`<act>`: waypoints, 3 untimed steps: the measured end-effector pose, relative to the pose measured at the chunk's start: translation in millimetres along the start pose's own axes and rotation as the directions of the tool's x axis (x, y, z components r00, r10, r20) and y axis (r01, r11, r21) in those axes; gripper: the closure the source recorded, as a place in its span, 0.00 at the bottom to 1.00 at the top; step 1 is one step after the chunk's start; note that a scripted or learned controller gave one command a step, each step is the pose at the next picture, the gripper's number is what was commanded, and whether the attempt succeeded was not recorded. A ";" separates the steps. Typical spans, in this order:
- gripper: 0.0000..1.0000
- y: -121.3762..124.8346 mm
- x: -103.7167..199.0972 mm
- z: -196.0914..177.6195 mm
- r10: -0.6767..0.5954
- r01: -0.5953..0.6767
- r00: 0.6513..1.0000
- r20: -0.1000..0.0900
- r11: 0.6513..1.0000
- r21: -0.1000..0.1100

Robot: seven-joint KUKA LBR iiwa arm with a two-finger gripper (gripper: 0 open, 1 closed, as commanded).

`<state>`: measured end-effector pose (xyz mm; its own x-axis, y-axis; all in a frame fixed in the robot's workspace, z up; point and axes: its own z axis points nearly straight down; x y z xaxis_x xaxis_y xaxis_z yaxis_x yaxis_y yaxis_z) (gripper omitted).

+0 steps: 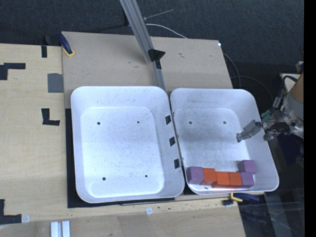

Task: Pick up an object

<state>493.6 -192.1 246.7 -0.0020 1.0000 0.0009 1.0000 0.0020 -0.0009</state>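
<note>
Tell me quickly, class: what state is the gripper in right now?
Gripper: above the right bin's right side, holding nothing visible; open or shut cannot be told.

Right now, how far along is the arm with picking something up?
Nothing looks done yet: the purple and orange blocks all sit along the near wall of the right bin. In hand: the gripper hangs over that bin's right side, above and apart from them. Left: reaching a block, grasping and lifting it.
</note>
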 end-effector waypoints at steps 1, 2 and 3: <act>0.00 0.0 0.0 0.0 0.000 0.000 1.000 0.000 1.000 0.000; 0.00 -9.5 6.9 2.0 0.001 -0.001 1.000 0.000 1.000 0.001; 0.00 31.2 31.5 -52.3 -0.004 0.004 1.000 0.002 1.000 -0.007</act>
<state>524.8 -160.7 299.0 -0.0062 1.0000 -0.0011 1.0000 0.0062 0.0059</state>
